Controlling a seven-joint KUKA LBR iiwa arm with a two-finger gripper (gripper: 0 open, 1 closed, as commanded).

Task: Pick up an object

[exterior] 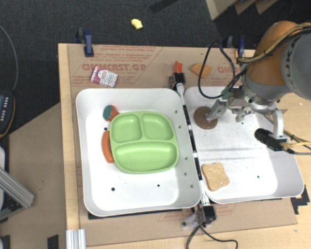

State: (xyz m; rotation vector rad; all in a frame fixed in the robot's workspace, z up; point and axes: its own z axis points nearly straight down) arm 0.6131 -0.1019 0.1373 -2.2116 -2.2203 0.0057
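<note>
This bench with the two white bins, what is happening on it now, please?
A grey robot arm reaches in from the right over the right bin. Its gripper is low beside a brown round disc near that bin's upper left corner. A tan cracker-like piece lies lower in the same bin. In the left bin sits a green divided plate with an orange carrot-like piece along its left edge. Nothing is visibly lifted yet.

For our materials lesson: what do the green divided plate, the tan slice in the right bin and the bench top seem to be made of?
Green divided plate: likely plastic, from its even colour, soft sheen and moulded compartments.
Tan slice: a speckled, matte surface like bread, possibly a foam or plastic toy; the view cannot settle it.
Bench top: seemingly cardboard, being flat brown board with printed red lettering.
</note>
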